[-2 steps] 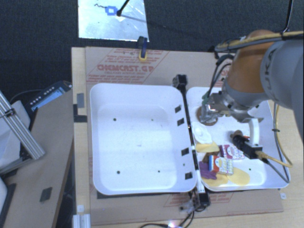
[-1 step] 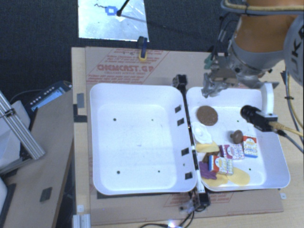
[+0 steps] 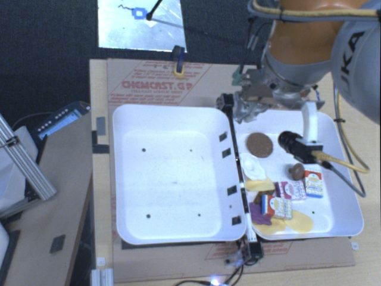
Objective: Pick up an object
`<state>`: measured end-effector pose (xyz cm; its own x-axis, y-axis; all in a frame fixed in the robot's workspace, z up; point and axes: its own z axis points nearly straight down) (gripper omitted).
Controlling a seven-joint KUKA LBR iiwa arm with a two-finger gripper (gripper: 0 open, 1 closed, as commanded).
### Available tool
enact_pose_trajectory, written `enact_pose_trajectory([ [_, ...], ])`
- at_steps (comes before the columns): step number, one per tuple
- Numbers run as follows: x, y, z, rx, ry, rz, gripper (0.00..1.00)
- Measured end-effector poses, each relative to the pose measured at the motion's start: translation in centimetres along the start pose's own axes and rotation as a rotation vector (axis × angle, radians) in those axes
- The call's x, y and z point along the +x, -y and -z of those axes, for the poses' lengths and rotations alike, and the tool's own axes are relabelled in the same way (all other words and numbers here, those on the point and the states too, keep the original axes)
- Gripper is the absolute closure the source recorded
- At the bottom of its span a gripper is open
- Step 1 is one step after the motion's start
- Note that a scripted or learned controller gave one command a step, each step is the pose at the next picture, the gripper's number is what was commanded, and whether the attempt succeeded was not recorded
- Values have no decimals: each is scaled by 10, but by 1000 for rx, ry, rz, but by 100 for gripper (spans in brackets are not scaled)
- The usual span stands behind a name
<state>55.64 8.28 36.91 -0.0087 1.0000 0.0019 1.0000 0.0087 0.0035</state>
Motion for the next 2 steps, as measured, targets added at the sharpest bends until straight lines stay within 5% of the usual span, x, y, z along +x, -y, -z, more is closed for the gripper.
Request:
enact_pose_trajectory([
  [1,97,29,18,1,-2,5,100],
  [2,149,52,-4,4,0,1,100],
])
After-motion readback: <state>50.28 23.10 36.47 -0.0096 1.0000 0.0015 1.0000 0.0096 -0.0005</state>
